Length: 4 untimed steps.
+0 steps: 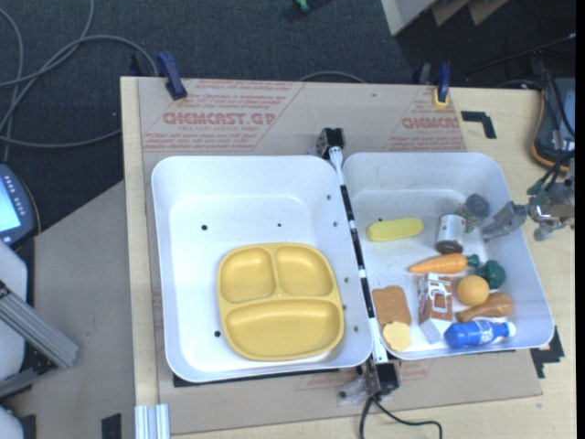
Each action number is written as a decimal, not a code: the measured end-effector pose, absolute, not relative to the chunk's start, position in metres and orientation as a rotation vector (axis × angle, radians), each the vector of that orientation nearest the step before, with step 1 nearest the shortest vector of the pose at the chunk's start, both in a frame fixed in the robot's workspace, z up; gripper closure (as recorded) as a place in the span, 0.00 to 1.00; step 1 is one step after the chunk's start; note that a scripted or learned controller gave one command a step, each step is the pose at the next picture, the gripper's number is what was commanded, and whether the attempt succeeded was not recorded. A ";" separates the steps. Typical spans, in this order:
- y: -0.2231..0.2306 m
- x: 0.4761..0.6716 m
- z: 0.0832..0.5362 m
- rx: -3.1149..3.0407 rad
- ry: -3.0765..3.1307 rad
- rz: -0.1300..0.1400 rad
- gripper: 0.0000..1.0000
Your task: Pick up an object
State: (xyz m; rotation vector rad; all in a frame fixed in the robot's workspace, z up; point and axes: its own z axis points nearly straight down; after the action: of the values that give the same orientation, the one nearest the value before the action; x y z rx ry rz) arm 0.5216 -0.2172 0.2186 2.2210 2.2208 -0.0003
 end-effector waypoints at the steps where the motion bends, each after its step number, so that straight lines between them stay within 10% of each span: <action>1: -0.197 0.564 0.077 2.221 2.230 -0.003 0.00; 2: -0.217 0.663 0.086 2.229 2.241 0.008 0.00; 3: -0.219 0.662 0.096 2.217 2.231 0.007 1.00; 4: -0.149 0.620 0.117 2.220 2.230 -0.002 1.00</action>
State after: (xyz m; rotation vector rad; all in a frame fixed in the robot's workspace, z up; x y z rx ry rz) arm 0.6198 -0.1495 0.1170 2.2205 2.2295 -0.0019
